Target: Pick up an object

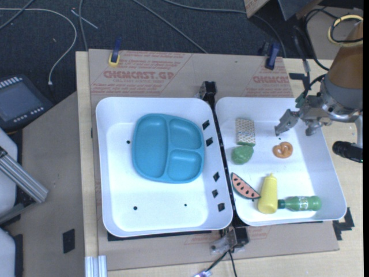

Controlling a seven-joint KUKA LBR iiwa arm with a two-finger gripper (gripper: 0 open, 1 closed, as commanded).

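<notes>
My pincer hangs over the upper right part of the right bin, its two fingers spread apart with nothing between them, one tip pointing toward the bin's middle, the other toward its right wall. Nearest to it, just below and a little inward, lies the pretzel, apart from its neighbours and so my likeliest target. To take it well, I judge I should centre the open fingers over it, turn the wrist so they straddle its narrower span, go down until the tips near the bin floor, and only then close; it looks flat and small, so a shallow approach could pinch air or flick it aside. Farther inward sit the speckled sponge and, just beneath it, a green lump, perhaps a toy vegetable. Along the near edge lie the watermelon slice, the yellow bottle and the green bottle; the two bottles touch or nearly touch, which makes them poorer choices. The left bin holds a blue divided plate. My arm is cut off at the right edge, so its reach cannot be judged. My height above the bin floor is hard to read from this slanted view, and the pretzel's thickness is too small to make out.
</notes>
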